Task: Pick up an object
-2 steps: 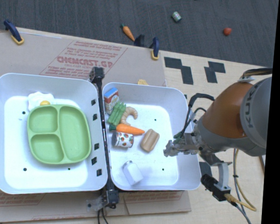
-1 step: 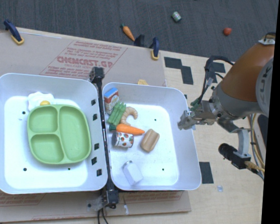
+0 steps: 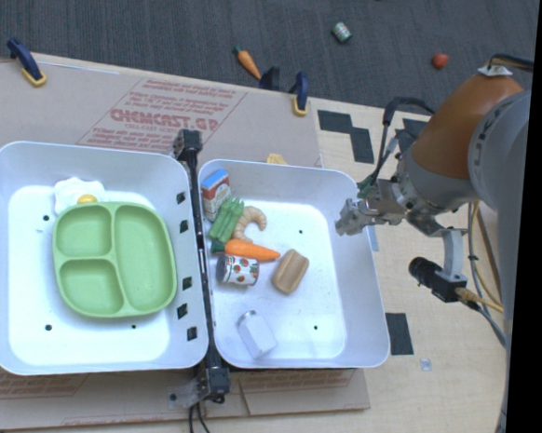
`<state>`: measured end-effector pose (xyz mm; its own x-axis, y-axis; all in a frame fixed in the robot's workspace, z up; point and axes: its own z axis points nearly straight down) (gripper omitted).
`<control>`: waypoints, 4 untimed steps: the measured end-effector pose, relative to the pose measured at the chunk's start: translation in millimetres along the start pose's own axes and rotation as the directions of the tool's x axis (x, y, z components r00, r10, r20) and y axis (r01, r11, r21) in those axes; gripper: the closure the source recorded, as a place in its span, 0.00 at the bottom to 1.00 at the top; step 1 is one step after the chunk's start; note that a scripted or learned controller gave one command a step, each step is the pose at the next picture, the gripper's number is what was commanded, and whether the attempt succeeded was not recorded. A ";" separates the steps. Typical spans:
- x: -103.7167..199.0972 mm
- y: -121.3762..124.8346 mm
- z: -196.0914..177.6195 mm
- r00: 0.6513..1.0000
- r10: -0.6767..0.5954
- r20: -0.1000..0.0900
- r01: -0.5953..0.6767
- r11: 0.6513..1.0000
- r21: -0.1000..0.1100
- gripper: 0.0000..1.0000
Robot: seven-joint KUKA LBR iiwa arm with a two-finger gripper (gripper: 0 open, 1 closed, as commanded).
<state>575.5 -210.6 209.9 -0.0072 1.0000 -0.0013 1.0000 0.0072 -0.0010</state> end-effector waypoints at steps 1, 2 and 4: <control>12.1 -56.3 4.6 1.000 0.001 -0.001 -0.001 1.000 0.002 1.00; -0.1 -11.7 -6.7 1.000 0.002 -0.001 -0.002 1.000 -0.001 1.00; -0.1 -50.2 9.4 1.000 0.001 -0.001 -0.001 1.000 0.002 1.00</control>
<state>525.3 -211.1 200.6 -0.0061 1.0000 -0.0001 1.0000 0.0061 -0.0030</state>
